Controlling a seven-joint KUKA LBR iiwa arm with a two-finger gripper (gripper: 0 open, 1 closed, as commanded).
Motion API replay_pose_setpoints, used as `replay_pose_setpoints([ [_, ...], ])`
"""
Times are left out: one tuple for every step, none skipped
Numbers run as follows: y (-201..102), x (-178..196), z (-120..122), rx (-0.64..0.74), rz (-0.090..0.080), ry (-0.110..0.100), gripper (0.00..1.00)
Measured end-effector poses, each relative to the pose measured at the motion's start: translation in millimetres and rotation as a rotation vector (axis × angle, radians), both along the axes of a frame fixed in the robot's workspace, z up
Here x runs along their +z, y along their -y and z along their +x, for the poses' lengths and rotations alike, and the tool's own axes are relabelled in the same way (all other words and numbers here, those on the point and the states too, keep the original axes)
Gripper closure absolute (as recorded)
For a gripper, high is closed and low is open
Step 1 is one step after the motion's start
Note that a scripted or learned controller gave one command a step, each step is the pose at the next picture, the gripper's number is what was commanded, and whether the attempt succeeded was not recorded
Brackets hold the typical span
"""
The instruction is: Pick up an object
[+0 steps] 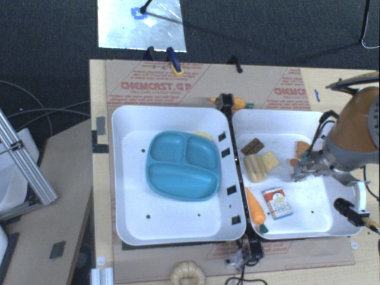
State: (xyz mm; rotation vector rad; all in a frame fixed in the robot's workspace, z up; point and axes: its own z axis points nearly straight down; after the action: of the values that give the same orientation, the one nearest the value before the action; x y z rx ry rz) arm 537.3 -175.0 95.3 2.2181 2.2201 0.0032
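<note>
object candidates all sit loose in right bin (341, 227): carrot (255, 206), card box (277, 202), tan block (256, 167). hand (303, 172) low near an orange piece (303, 148); grip state unclear. nothing lifted yet.

Blue tray (181, 171), orange carrot (255, 205)

"CHEMCAST GP" in red on the brown sheet (155, 85) under the bins.
</note>
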Motion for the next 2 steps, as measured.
replay_pose_setpoints([
  [-3, 57, -8, 0.003, -0.001, 0.002, 1.00],
  [2, 103, -2, 0.003, -0.001, 0.003, 1.00],
])
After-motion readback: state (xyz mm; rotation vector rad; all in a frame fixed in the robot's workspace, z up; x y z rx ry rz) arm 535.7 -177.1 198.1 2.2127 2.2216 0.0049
